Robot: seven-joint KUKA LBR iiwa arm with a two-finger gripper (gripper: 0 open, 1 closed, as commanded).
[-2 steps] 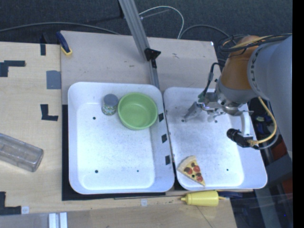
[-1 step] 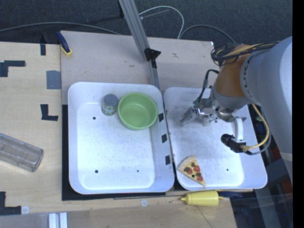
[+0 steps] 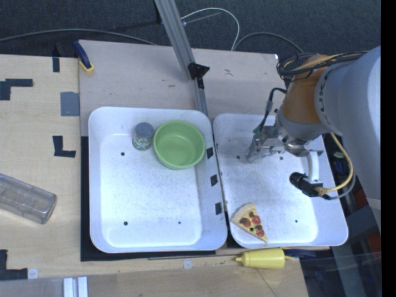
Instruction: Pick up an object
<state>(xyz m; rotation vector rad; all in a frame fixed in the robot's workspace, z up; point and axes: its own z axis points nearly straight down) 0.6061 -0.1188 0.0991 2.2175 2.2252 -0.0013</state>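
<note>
Gripper (image 3: 252, 155) of the grey arm (image 3: 352, 98) hangs low over the right white bin (image 3: 291, 228), towards that bin's far left part, with its two thin metal fingers (image 3: 255, 148) slanting down and to the left. They look drawn close together with nothing between them, though at this angle the tips blur into the bin floor and I would not swear to the gap. An orange band (image 3: 300, 101) sits just above the wrist, and black and yellow cables loop round it and trail down the right side of the bin.

Nearest thing that could be picked is a toy pizza slice (image 3: 249, 219), a yellow wedge with red spots, lying flat in the near left corner of the same bin, well apart from the gripper. Just outside that bin's near rim a yellow plastic mustard bottle (image 3: 261, 258) lies on its side on the bench.

Across the divide, the left white bin (image 3: 105, 228) holds a light green round bowl (image 3: 179, 144), upright, near its far right corner. Touching or just beside the bowl's left edge stands a small grey-topped can (image 3: 143, 135) with a greenish label.

Beyond the bins, a grey metal pole (image 3: 176, 33) slants up from the joint between them. On the wooden bench at the left edge lies a clear plastic container (image 3: 23, 198) on its side, and a blue and yellow clamp-like tool (image 3: 83, 56) rests near the far left corner of the tan board.
</note>
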